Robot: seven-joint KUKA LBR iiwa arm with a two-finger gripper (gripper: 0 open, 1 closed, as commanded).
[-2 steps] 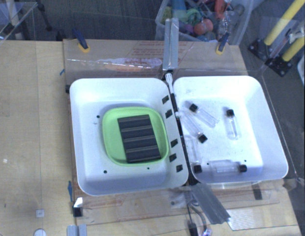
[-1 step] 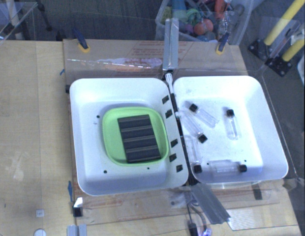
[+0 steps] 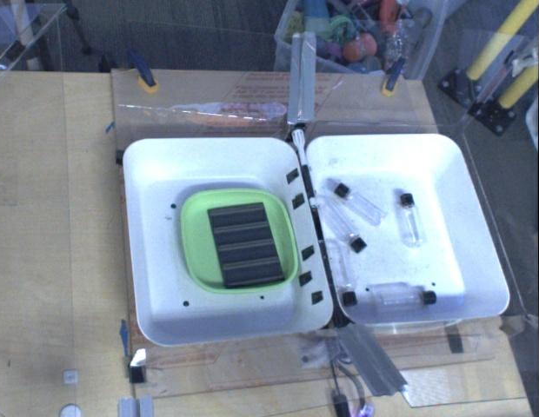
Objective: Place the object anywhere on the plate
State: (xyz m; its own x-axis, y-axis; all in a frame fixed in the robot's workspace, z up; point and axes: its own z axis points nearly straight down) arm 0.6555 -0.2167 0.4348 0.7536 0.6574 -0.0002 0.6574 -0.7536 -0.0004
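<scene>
Green plate (image 3: 193, 259) in the left bin (image 3: 148, 233), dark ribbed block (image 3: 245, 245) lying on the plate, clear black-capped vials (image 3: 409, 218) scattered in the right bin (image 3: 465, 233) beside it.

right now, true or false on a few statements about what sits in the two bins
1. A green plate lies in the left bin. True.
2. A dark ridged block rests on the plate. True.
3. The clear vials are in the left bin. False: they lie in the right bin.
4. The vials have red caps. False: their caps are black.
5. The plate is round. False: it is roughly square with rounded corners.
</scene>
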